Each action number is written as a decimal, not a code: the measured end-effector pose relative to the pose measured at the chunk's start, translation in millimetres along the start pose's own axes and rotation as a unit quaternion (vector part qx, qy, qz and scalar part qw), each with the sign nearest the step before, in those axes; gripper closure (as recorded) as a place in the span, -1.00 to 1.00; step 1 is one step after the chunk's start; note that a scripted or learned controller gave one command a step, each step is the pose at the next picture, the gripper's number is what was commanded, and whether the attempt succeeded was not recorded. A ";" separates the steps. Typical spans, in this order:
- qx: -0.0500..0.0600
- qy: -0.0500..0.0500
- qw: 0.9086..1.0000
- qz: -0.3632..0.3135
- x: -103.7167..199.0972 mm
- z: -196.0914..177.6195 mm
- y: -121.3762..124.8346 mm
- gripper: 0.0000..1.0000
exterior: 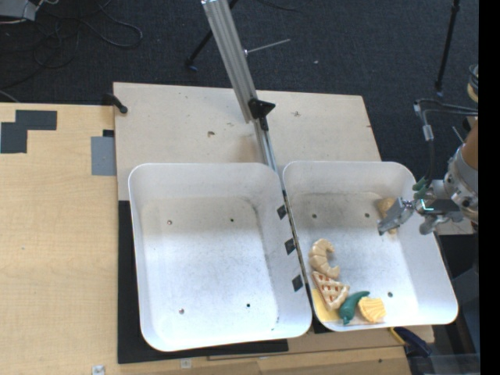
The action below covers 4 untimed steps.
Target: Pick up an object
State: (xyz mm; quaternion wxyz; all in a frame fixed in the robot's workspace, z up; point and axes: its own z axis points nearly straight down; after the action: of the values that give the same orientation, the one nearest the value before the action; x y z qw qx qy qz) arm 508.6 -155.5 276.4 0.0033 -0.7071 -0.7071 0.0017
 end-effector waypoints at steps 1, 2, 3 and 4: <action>-0.002 -0.001 1.000 0.001 -0.9 -1.8 0.5 -1.00; 0.000 0.000 1.000 0.001 -3.5 42.4 1.6 -1.00; 0.001 0.000 1.000 0.001 -4.5 86.4 2.9 -1.00; 0.001 0.000 1.000 0.001 -5.9 149.3 6.8 -1.00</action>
State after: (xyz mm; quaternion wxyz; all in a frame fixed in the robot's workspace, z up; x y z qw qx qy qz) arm 514.4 -161.0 127.0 0.0045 -0.7076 -0.7066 0.0024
